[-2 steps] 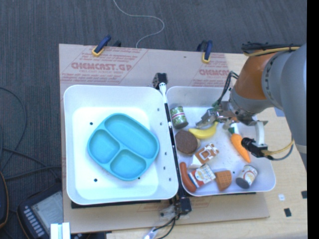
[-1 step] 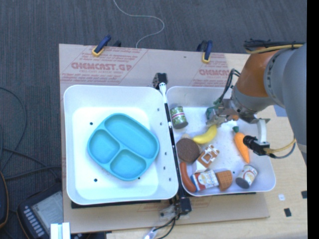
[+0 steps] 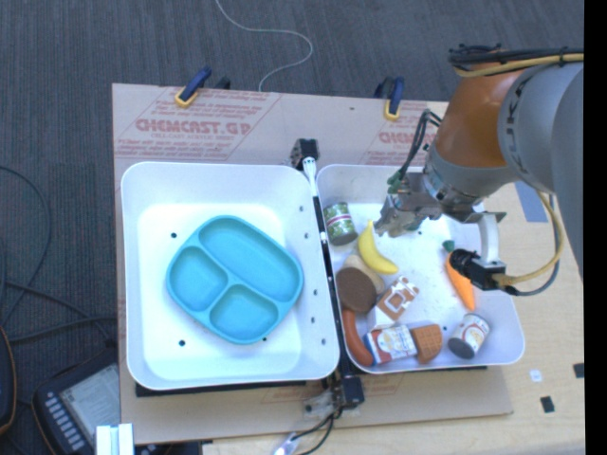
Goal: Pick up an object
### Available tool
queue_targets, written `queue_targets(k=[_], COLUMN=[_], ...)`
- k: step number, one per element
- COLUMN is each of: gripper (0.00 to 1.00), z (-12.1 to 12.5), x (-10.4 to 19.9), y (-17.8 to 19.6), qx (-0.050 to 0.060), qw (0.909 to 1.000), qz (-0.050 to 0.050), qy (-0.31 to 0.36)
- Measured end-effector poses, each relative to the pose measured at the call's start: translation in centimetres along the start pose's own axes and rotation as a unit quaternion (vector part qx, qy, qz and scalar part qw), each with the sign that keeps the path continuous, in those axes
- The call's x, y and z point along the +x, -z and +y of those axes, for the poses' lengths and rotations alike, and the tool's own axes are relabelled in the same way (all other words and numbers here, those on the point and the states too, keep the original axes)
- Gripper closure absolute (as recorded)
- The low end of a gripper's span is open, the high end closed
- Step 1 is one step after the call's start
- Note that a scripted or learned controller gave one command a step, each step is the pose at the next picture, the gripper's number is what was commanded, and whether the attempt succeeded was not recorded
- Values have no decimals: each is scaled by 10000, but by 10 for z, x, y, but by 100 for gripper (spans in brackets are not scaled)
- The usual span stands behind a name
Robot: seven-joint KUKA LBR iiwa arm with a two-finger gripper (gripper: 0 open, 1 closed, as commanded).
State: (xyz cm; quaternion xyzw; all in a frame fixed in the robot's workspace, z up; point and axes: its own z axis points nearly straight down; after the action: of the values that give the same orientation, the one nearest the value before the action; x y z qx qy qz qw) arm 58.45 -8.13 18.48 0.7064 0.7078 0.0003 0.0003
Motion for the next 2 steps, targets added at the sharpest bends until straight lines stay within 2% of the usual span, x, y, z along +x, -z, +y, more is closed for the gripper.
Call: queue_targets(k=[1, 2], gripper=[0, 0], z=[0, 8], x=[0, -25], y=[-1, -97], qx=[6, -28], qw=[10000, 10000], qz=[-1, -3], qy=[-5, -7])
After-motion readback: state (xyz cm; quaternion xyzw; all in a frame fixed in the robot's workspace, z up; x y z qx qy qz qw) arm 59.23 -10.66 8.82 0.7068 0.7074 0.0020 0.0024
